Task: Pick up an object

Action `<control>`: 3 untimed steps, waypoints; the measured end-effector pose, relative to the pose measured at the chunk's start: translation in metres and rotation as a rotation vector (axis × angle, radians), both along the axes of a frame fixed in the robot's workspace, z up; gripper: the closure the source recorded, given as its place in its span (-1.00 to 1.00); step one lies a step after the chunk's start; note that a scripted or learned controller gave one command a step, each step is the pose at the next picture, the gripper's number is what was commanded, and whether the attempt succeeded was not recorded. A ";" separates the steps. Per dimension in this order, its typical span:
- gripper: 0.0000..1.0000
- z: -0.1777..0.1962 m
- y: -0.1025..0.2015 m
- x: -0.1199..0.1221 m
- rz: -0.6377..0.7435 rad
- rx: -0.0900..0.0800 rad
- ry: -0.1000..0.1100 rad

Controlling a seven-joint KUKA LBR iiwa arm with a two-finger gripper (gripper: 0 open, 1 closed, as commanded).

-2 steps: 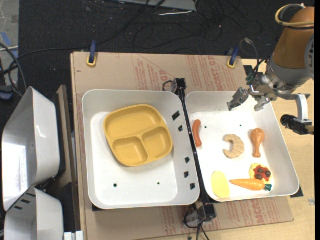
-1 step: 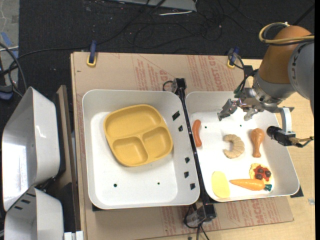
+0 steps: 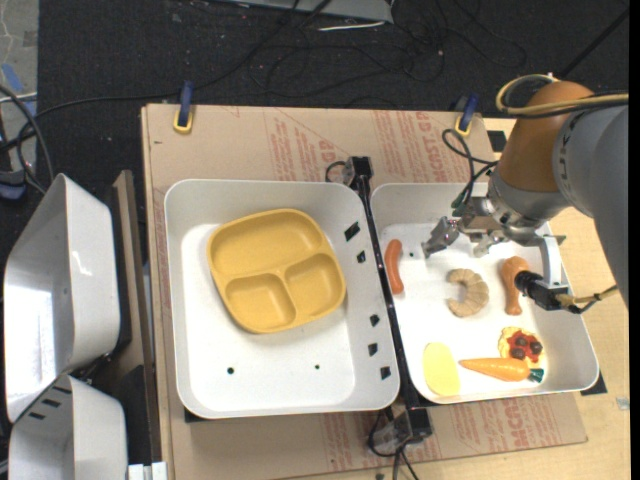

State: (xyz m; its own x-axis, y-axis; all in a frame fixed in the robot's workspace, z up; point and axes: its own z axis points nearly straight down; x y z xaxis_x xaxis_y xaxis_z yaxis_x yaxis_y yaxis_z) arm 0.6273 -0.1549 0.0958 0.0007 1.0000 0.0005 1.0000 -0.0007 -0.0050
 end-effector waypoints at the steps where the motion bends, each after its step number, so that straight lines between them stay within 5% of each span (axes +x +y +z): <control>1: 1.00 0.014 0.000 0.002 0.000 -0.002 -0.007; 3: 1.00 0.112 0.008 0.016 0.004 -0.002 -0.011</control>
